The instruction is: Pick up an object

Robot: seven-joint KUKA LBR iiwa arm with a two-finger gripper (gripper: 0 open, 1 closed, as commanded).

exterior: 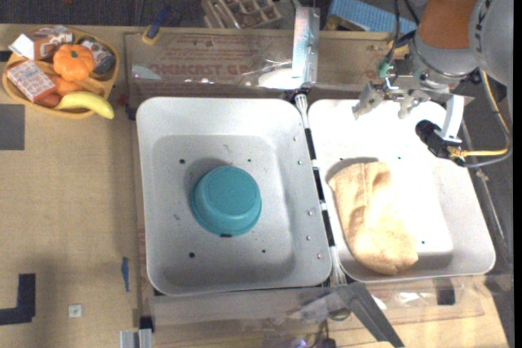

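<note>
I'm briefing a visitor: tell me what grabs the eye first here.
A round teal plastic bowl, upside down, sits mid-floor in the left white bin. A crumpled tan cloth towel lies in the right white bin. The grey arm's two-finger gripper hovers over that bin's far edge.

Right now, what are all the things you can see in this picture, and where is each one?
bowl: one, teal, upside down in the left bin
towel: one, tan, crumpled in the right bin
bins: two, white, side by side on the bench
basket: one, tan, at the far left, holding toy food
pumpkin: one, orange, in the basket
banana: one, yellow, at the basket's front edge
arm: one, grey with an orange band, reaching in from the right
hand: one, open, above the right bin's far edge, holding nothing
</note>
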